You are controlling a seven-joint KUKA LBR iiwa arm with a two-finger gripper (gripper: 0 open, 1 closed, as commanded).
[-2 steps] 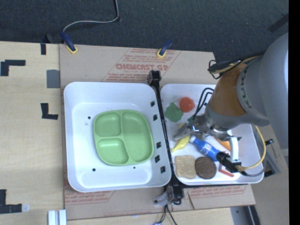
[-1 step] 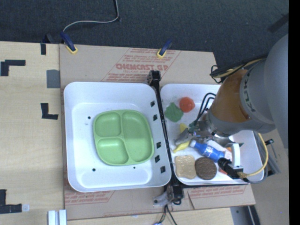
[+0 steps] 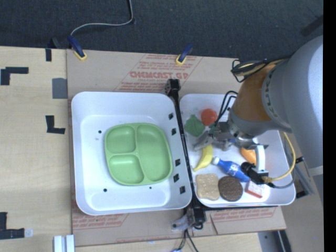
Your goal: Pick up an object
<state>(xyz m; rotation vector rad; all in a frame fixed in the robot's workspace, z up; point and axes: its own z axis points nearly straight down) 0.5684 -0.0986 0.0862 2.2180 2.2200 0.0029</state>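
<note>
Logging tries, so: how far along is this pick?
Done: the claw is down in the right bin, above the banana and beside the green block. In hand: nothing visibly between its fingers. Left: closing on an item and lifting it.

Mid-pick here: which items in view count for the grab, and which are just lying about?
For the job: claw; right bin with banana, green block, red ball, blue bottle, toast slice, brown cookie, orange piece.

Lying about: left bin, green divided plate, yellow clamps.
</note>
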